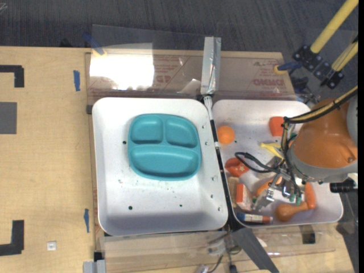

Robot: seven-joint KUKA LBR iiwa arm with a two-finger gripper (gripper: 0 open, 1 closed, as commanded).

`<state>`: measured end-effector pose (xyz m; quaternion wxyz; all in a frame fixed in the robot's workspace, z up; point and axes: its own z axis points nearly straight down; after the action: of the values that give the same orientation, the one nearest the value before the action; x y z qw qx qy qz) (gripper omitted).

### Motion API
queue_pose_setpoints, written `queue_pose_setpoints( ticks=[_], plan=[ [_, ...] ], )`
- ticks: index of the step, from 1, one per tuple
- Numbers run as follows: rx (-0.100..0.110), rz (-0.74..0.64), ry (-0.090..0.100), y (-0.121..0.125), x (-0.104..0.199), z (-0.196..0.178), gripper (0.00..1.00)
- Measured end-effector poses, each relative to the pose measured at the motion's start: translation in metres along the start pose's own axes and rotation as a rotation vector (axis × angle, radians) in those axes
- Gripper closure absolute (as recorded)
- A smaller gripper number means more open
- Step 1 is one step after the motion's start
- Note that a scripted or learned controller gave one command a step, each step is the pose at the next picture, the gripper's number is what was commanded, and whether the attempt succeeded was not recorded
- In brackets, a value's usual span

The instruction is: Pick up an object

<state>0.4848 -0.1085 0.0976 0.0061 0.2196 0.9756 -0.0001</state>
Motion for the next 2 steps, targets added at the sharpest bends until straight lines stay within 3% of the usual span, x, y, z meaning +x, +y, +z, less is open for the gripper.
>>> queue_pose_setpoints(
  ticks=[1,2],
  plan=[
    [0.000,-0.023,0.002,0.022,-0.153,0.012,0.00],
    [0.000,-0.090,0.002,-0.015,-0.106,0.010,0.00]
  ],
)
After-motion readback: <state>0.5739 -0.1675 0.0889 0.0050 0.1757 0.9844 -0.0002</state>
